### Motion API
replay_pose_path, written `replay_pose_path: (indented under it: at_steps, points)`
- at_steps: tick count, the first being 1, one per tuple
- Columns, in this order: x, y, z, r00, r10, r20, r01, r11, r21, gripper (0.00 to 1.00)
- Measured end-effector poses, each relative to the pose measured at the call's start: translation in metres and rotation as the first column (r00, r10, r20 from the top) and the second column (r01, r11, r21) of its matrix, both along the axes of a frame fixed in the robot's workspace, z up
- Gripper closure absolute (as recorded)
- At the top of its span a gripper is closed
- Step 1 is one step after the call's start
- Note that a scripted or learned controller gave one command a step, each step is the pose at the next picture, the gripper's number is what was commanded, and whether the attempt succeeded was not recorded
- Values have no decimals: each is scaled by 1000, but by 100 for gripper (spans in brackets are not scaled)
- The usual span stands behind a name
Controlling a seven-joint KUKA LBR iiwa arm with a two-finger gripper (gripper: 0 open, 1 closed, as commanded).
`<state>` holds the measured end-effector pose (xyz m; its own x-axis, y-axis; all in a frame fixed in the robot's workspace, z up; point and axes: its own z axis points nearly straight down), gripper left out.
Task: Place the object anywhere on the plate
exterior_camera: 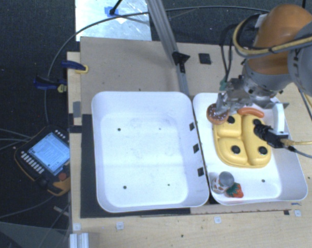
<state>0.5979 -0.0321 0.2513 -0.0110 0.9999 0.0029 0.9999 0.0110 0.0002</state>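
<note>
A yellow divided plate (242, 141) lies in the right bin (287, 182). My gripper (221, 107) reaches down at the plate's far-left corner. It is shut on a brown doughnut with pink sprinkles (216, 114), which hangs tilted at its tip and overlaps the plate's corner rim. An orange-red sausage (250, 111) lies at the plate's far edge, just right of the gripper.
A grey round piece (226, 179) and a red strawberry-like toy (235, 190) sit in the right bin's near-left corner. The left bin (143, 149) lies beside it. A black cable connector (264, 133) hangs over the plate's right side. The orange-banded arm (280, 32) looms above.
</note>
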Motion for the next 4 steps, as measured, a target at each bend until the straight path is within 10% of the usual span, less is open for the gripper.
replay_pose_path:
  at_steps: [3, 4]
  points:
    - [-51, 150, -23, 1000, -2, -2, 2, 1000, 0, 100]
    - [-50, 147, -22, 1000, -7, 0, 7, 1000, -2, 0]
